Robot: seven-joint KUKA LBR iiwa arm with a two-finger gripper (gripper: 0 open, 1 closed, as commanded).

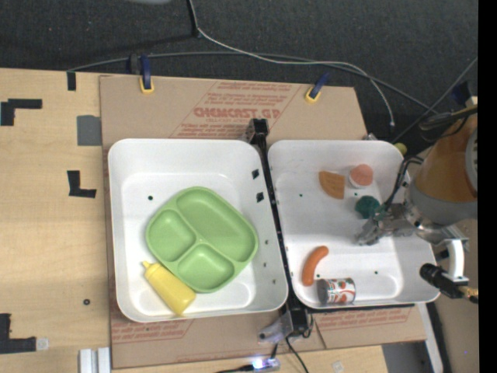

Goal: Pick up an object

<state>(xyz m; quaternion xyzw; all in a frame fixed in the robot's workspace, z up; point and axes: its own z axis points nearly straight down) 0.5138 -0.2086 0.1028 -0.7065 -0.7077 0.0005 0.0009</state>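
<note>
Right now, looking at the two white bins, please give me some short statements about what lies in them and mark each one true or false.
1. The green divided plate lies in the left bin. True.
2. The yellow bottle lies in the right bin. False: it lies in the left bin, at the plate's lower left edge.
3. The hot dog and the can are both in the right bin. True.
4. The tool hangs over the left bin. False: it is over the right bin, just below the dark green object.
5. The can stands upright. False: it lies on its side.
</note>
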